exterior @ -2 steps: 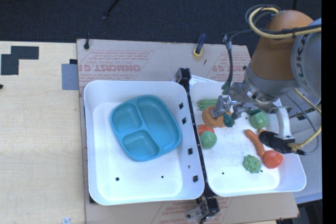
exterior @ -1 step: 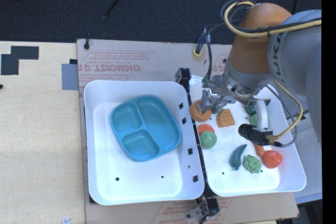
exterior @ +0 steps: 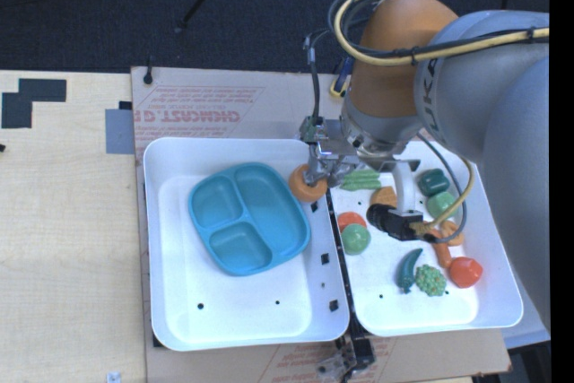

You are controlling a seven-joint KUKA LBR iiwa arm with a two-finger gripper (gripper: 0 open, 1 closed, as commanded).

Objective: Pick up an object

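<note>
Front of right bin: broccoli, red tomato and a dark green cucumber, all close together. Green ball sits further back, near the divider. Left bin holds only a blue divided plate, lying flat.

Likely target is the orange piece. It's at the left bin's right wall, just beside the plate's far corner. Tool is right above it, touching or nearly so, slightly toward the divider. A green bean pod lies just past the wall on the right.

Can't tell if the tool is spread or pinched, the wrist hides it. Can't confirm the orange piece is gripped either.

My read on doing it well:
- centre over the piece, not over the wall
- come straight down and keep off the plate rim and the divider
- close fully before lifting
- lift slow and vertical, and check the piece leaves the bin floor

Main risk: clipping the wall or nudging the piece under the plate edge.
</note>
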